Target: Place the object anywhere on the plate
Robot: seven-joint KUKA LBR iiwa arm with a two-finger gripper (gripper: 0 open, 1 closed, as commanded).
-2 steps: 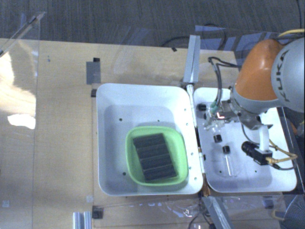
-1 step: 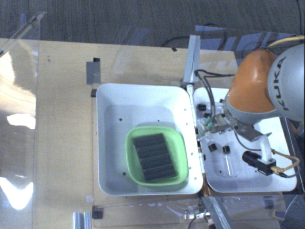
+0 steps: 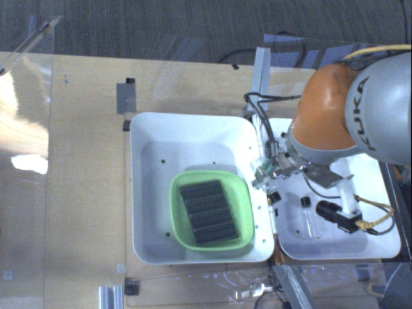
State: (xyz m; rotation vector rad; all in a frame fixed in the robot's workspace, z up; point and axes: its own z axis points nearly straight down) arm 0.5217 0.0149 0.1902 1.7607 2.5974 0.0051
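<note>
Since already lying flat on plate (image 3: 239,192) in left bin (image 3: 145,172), dark ridged object (image 3: 207,212) looks placed; end effector (image 3: 269,172) near bins' shared wall, grip state unclear; only withdrawal seemingly left.

The tabletop (image 3: 77,192) looks like pale wood with a smooth, faintly shiny finish that catches glare at the left. Both bins (image 3: 145,172) are smooth white plastic, slightly glossy. The plate (image 3: 241,205) is glossy light-green plastic, and the object (image 3: 207,212) on it is dark, matt and ribbed. The arm (image 3: 380,114) has smooth grey casing and a satin orange band.
</note>
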